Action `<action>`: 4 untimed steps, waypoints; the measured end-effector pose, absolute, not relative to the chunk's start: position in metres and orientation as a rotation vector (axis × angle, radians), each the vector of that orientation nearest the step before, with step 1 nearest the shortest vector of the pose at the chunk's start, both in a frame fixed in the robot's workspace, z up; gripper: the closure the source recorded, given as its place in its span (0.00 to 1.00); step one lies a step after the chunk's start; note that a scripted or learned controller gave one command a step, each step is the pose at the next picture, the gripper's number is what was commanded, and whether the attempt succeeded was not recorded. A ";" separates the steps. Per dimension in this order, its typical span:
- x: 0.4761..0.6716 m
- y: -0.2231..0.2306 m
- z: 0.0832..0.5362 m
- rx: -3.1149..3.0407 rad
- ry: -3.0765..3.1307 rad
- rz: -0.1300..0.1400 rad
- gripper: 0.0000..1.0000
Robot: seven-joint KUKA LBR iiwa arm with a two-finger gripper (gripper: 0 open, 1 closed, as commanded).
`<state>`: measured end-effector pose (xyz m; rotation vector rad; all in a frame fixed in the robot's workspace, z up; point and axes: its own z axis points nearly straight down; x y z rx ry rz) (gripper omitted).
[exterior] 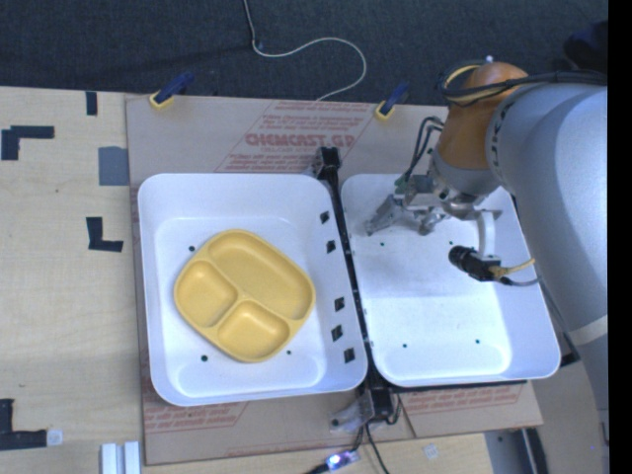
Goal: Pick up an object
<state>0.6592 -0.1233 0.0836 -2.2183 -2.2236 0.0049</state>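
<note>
Plate (245, 294): yellow, three compartments, flat in left bin (168, 205).
Gripper (380, 221): over right bin (444, 349), far-left corner; fingers spread, nothing between them.
Arm (553, 176): enters from right.

Count, camera view:

- White bins: 2, side by side on the desk (59, 294); left bin (158, 205), right bin (513, 363).
- Yellow divided plate (245, 294): 1, lying in the left bin. Compartments in it: 3.
- Robot arm (553, 166): 1, grey, with 1 orange band (472, 117).
- Blue-and-yellow clamps at the far edge of the cardboard sheet: 2; one (170, 89) at the left corner, one (392, 99) further right.
- Cardboard sheet (286, 136) under the bins: 1.
- Thin white cable (316, 47) on the dark floor: 1.
</note>
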 end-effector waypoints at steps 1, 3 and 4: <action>0.659 -0.123 0.094 -2.218 -2.225 0.004 1.00; 0.661 -0.110 0.216 -2.221 -2.226 -0.004 1.00; 0.661 -0.109 0.225 -2.220 -2.223 -0.001 1.00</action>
